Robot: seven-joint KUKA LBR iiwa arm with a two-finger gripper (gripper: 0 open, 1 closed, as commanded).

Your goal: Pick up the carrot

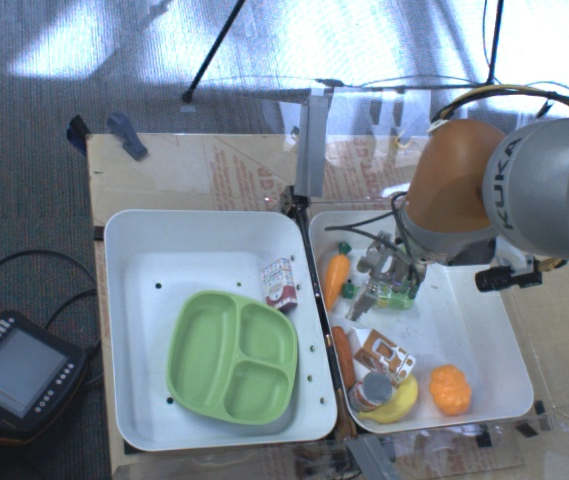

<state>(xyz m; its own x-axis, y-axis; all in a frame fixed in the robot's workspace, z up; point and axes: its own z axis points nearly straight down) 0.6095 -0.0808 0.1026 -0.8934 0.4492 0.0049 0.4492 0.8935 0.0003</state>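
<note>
Nearest us, low at the left, sits a black handheld control pendant with a grey screen (14, 373). Moving right, we pass the light green moulded plastic divided tray (232, 356) in the left white bin (129, 258), then the small orange carrot with its green top (336, 276), lying against the left wall of the right white bin (509, 353). Just beside it hangs the metal claw (369, 293); we cannot tell how its jaws stand. We judge the wall may block one side, so a grab could slip off.

"KUKA" reads in dark letters on the grey arm (536, 193); no other text is legible.
</note>
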